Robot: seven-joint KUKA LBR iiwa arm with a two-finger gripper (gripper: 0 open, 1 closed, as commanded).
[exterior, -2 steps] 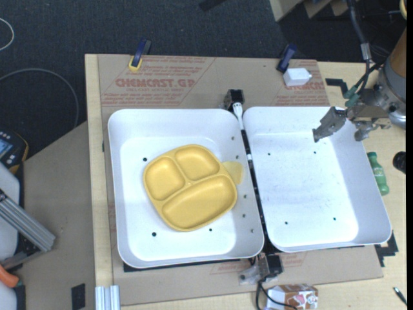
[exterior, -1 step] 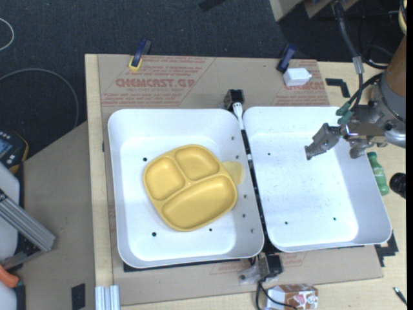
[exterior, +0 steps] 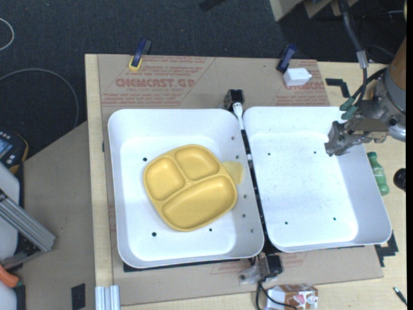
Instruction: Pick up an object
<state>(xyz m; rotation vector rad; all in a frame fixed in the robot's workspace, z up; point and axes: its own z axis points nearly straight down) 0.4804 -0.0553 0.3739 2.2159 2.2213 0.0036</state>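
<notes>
A yellow divided plate (exterior: 189,187) with three compartments lies in the left white bin (exterior: 122,173), slightly tilted. A smaller pale yellow piece (exterior: 234,171) pokes out from under the plate's right edge. My gripper (exterior: 335,144) hangs over the upper right part of the right white bin (exterior: 303,192), near its far right wall, with nothing visible between or under it. A small green bottle-like object (exterior: 378,171) lies along the right bin's right rim, just below and right of the gripper.
The bins sit on a cardboard-covered board (exterior: 161,79). A black clip (exterior: 233,99) stands at the back between the bins. A white block (exterior: 297,77) and a blue clamp (exterior: 138,55) sit on the board's far edge. Cables and connectors (exterior: 271,267) lie at the front.
</notes>
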